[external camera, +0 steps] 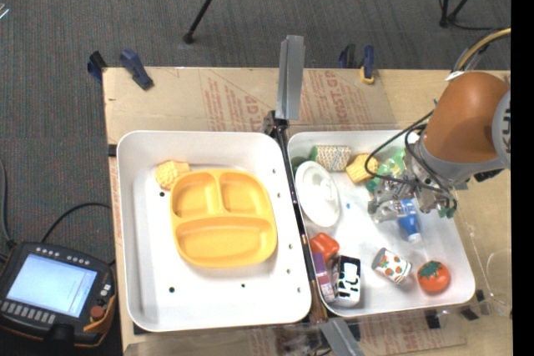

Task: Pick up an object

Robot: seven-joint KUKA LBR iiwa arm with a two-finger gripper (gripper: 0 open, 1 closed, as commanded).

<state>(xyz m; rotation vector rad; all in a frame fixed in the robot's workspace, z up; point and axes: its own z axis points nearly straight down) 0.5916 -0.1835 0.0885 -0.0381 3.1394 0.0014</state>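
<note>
At the near left corner, a teach pendant (57, 289) with a lit screen is seen beside the counter (209, 96). On the counter two white bins are placed side by side. In the left bin (133, 263) a yellow divided plate (224, 218) is lying, and a small yellow corn-like piece (170, 173) is touching its far left corner.

In the right bin (455, 250) several things are gathered. Along its near side an orange-red block (324, 246), a black-and-white box (348, 280), a small patterned cup (390, 266) lying on its side and a red tomato (433, 277) are found. A white round lid (317, 193) is leaned at the left wall. At the far side a patterned roll (333, 155) and a yellow waffle piece (360, 168) are seen, with green things (388, 171) just to the right.

The gripper (399, 206) is lowered over the middle of the right bin, right above a blue bottle (408, 223). Whether the jaws are released or clenched cannot be told, and no object is seen between them. The arm's orange band (464, 119) is seen at the right.
</note>
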